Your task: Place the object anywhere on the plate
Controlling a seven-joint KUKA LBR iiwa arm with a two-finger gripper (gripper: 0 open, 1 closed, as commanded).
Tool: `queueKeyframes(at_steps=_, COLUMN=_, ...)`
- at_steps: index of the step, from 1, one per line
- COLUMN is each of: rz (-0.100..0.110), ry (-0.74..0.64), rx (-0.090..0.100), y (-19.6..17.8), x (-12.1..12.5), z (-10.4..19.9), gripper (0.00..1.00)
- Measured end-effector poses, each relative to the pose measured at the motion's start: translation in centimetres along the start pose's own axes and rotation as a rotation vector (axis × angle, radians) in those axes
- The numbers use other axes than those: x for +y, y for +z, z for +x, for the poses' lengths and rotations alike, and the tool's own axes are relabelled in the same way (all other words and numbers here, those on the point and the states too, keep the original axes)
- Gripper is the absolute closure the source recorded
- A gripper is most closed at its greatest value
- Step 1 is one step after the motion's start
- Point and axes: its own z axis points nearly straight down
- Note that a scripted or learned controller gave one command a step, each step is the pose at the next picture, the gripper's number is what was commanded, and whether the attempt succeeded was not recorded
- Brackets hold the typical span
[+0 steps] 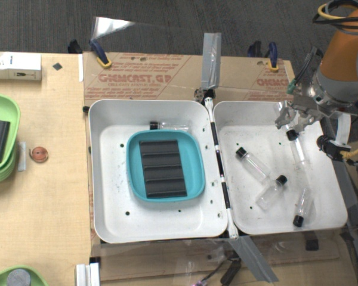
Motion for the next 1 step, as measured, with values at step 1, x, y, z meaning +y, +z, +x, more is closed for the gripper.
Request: queueKeyframes(at_steps=1, rz=0.001, ry=-0.162, rx=0.001, y=1.2, x=-2.59, z=6.77, gripper=1.0)
